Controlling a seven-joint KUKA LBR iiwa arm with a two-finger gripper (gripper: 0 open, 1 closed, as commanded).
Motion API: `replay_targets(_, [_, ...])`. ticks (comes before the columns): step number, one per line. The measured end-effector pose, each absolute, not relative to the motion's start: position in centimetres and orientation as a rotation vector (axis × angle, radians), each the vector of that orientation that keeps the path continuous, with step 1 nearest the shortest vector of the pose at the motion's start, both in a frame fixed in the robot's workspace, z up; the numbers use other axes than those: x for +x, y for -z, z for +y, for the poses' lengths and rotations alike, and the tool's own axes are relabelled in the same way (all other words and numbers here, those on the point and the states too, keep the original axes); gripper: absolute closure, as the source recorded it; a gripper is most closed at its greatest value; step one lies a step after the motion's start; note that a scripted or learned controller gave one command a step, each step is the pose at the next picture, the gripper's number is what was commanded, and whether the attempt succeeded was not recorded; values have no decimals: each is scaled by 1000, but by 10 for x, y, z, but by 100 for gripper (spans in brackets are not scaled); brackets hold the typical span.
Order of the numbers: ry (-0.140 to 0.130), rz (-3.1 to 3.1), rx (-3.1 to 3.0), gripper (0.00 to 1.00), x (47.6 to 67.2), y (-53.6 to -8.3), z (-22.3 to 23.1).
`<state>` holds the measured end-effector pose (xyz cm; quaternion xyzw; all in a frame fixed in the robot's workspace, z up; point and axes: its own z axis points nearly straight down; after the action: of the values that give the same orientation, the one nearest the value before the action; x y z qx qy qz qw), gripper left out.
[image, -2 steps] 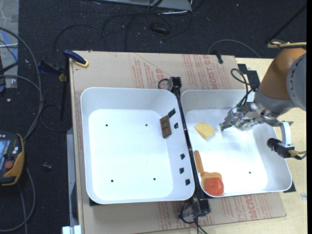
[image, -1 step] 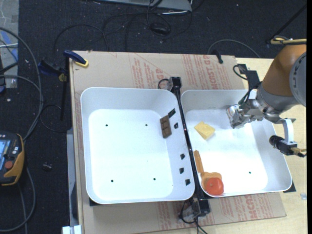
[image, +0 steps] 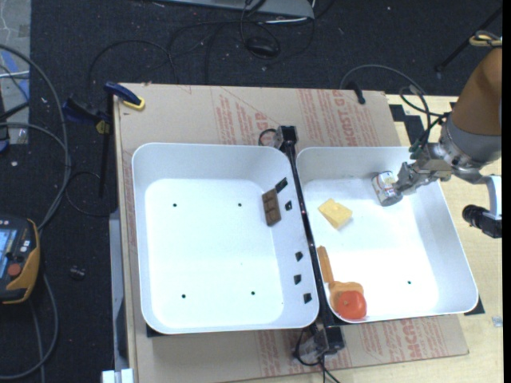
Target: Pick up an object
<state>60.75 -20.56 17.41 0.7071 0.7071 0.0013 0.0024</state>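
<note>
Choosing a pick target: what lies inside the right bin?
The right bin holds a yellow block and an orange-handled tool with a red head. The gripper hides whatever lies beneath it.

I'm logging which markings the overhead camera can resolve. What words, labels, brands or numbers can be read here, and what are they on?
Red printed lettering runs along the brown board under the bins, near its top edge, its upper right and its bottom right: upside down or slanted and too blurred to read for certain.
The yellow-and-black handheld device at the left edge has a screen, too small to read.
Nothing legible on the left bin, right bin or gripper.
</note>
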Motion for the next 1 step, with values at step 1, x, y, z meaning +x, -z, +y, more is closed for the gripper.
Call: replay_targets(1, [-4,2219,2218,100,608,-227,-206])
